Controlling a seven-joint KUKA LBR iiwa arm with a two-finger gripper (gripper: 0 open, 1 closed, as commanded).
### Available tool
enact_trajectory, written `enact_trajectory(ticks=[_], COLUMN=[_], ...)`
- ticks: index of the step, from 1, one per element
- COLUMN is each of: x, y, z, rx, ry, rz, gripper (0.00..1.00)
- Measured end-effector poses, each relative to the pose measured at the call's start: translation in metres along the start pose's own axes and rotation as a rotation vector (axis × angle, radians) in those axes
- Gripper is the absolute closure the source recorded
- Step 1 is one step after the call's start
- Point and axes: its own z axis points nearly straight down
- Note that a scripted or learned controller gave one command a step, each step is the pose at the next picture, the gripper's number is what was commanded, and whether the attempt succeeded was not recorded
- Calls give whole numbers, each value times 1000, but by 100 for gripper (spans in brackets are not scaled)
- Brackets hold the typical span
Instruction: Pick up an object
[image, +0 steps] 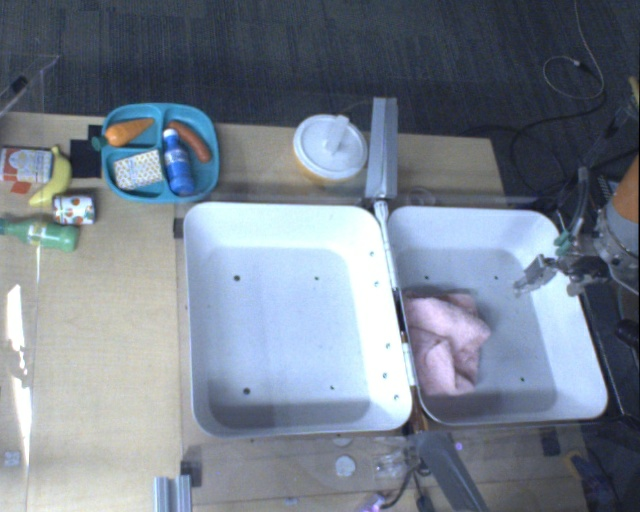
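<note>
I hover at the right bin's right edge, not yet reaching in. Whether my jaws are spread I cannot tell. The pink cloth lies bunched by the bin's left wall; next I must travel over it and descend.

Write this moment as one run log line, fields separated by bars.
gripper: above right bin near its right wall | pink cloth: lying in right bin, apart from gripper | left bin | pick: not yet done

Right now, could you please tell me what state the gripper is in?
Gripper: cannot be told; nothing seen in it, and it sits apart from the pink cloth.
</note>
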Motion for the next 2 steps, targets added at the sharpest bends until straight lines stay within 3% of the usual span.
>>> enact_trajectory(ticks=[1,2], x=[-7,33], y=[-6,5], z=[4,101], rx=[1,-9], ry=[0,-3], rz=[-139,-294], gripper=[0,0])
